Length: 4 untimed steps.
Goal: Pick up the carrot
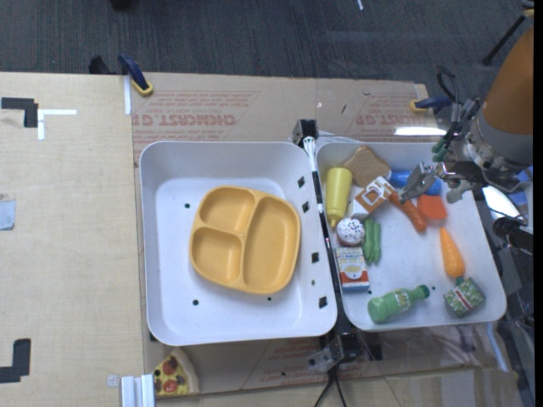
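Carrot (451, 253): lying loose near the right bin's (488, 253) right edge, tip pointing toward the far edge, above a green packet (464, 297). Gripper (441, 181): hovering over the bin's far right corner, well apart from the carrot; fingers spreading open, gripping nothing. Yellow divided plate (246, 239): sitting in the left bin (161, 253).

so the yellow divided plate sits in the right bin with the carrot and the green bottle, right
Not quite. The camera view shows the yellow divided plate in the left bin, by itself. The carrot and the green bottle do lie in the right bin, along with the other toy foods.
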### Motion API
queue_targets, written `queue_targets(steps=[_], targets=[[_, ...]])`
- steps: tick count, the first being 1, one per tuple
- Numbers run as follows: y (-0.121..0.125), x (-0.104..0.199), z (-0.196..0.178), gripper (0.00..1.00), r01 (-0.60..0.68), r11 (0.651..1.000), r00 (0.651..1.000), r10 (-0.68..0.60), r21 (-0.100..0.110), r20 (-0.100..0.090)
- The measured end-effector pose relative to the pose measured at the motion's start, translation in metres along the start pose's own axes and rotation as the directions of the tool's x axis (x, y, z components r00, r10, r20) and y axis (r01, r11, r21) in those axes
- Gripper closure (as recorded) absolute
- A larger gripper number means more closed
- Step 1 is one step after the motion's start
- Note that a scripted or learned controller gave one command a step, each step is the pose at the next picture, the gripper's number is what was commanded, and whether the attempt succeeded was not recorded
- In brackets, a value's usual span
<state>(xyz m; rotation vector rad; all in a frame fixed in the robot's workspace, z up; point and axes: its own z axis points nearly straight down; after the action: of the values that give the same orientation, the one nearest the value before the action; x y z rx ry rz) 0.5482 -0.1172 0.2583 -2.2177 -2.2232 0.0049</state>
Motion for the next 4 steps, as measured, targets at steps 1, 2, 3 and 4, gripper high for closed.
queue_targets(steps=[1, 2, 3, 4], targets=[[0.026, -0.046, 0.167, 0.00, 0.062, 0.998, 0.998, -0.062, -0.002, -0.001], [-0.021, -0.089, 0.167, 0.00, 0.413, 0.911, 0.911, -0.413, -0.007, -0.008], [-0.020, -0.091, 0.159, 1.00, 0.409, 0.913, 0.913, -0.409, -0.009, -0.003], [-0.008, -0.031, 0.112, 1.00, 0.584, 0.812, 0.812, -0.584, -0.006, 0.004]])
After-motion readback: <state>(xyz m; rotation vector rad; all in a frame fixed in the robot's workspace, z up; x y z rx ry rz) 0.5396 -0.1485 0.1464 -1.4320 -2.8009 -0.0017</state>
